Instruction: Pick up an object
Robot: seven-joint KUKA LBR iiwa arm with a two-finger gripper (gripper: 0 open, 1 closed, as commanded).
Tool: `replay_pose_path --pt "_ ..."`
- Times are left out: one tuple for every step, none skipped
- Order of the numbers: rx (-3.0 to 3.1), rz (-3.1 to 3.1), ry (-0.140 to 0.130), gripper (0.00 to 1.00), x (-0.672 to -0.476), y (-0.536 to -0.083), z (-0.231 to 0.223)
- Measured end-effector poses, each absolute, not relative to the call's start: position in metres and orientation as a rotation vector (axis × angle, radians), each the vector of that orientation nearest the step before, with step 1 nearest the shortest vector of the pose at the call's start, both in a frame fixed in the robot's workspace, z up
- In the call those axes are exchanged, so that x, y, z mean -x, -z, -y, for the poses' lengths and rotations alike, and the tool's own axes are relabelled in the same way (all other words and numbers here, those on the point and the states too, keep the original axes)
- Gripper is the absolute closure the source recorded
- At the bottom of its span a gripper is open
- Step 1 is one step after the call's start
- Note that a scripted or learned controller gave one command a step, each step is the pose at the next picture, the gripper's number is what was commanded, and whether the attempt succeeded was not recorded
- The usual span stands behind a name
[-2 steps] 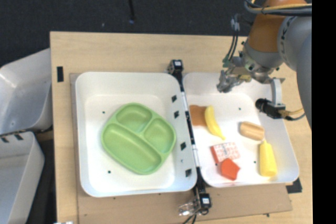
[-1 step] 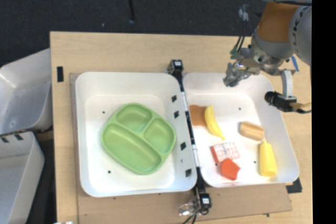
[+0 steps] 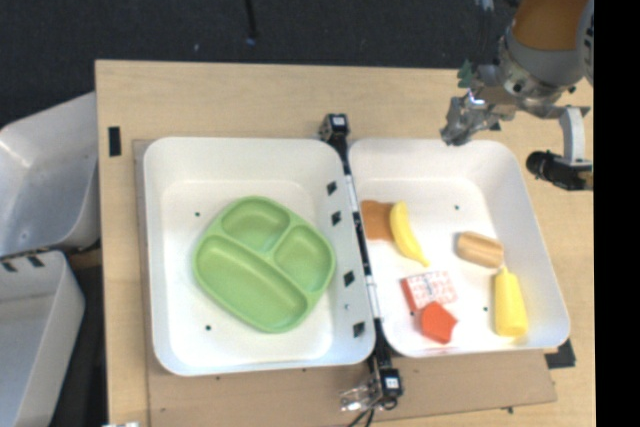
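Bench of pale wood, seen from above at a slant, bearing two shallow white bins side by side. We find the left bin in the centre-left of the frame; it holds a green divided plate with three compartments, lying flat and turned somewhat askew. The right bin sits in the centre-right and touches the left one along a shared middle seam set with small black clips.

In the right bin we count six things. A brown piece lies near the seam in the bin's upper left part, and a yellow banana lies just beside it, touching or overlapping its right edge and slanting down to the right. A tan bread roll rests right of centre. Below it, toward the lower right corner, a yellow oblong object stands lengthwise, near the roll. In the lower middle, a red-and-white patterned block lies just above an orange-red block; the two appear to touch.

The arm, grey with an orange band, enters at the upper right of the frame. Its gripper hangs over the upper rim of the right bin, well apart from every object; nothing shows between the fingers, and we cannot tell how wide they stand.
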State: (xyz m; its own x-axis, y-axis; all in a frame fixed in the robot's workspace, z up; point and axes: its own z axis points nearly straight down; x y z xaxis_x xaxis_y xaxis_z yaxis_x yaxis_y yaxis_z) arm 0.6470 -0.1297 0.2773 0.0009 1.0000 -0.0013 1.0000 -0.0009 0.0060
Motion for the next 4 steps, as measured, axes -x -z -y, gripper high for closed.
replay_pose_path --pt "-2.216 -2.226 0.001 1.0 -0.656 -0.262 0.081" --pt "-2.213 -2.228 -0.003 1.0 -0.664 -0.264 0.022" --pt "-2.214 -2.226 -0.003 1.0 -0.667 -0.266 -0.024" --pt "-2.216 -2.229 0.002 1.0 -0.667 -0.245 -0.073"
